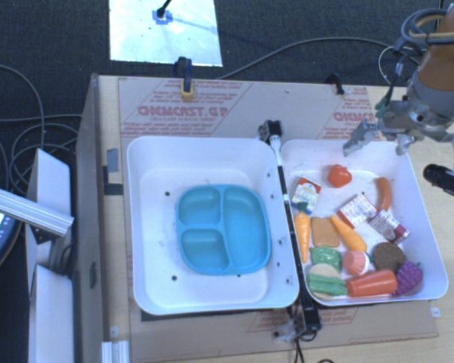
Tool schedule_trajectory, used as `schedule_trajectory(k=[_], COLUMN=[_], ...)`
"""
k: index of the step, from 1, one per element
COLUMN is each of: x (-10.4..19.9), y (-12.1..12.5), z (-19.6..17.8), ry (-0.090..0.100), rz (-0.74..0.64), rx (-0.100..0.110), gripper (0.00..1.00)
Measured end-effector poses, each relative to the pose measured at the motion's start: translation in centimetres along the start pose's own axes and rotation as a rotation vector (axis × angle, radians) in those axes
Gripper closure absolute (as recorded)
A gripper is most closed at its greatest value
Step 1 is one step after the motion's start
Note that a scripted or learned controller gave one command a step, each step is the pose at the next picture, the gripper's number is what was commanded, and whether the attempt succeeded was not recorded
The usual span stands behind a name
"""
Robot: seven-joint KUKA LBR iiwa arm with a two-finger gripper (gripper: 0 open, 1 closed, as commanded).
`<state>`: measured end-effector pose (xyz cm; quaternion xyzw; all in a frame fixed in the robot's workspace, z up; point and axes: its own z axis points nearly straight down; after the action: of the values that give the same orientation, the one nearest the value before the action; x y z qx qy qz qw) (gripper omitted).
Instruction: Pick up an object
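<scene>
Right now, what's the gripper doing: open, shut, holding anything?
Gripper: open, fingers spread, nothing between them; it hangs over the far edge of the right bin, above the toy food.

Two white bins (147, 203), one blue divided plate (223, 229), roughly a dozen toy foods (353, 240).

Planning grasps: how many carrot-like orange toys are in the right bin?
3: a carrot by the divider, another carrot mid-bin, a bigger carrot along the near edge. More may be hidden.
</scene>
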<state>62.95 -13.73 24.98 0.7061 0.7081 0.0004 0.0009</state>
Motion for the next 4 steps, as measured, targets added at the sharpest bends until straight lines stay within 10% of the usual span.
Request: schedule_trajectory(k=[3, 4], x=[-0.3, -0.2], y=[2.6, 2.6], z=[16.2, 15.3], ry=[-0.002, -0.002], rz=[-0.001, -0.003], rx=[-0.006, -0.006], gripper=[0.0, 1.0])
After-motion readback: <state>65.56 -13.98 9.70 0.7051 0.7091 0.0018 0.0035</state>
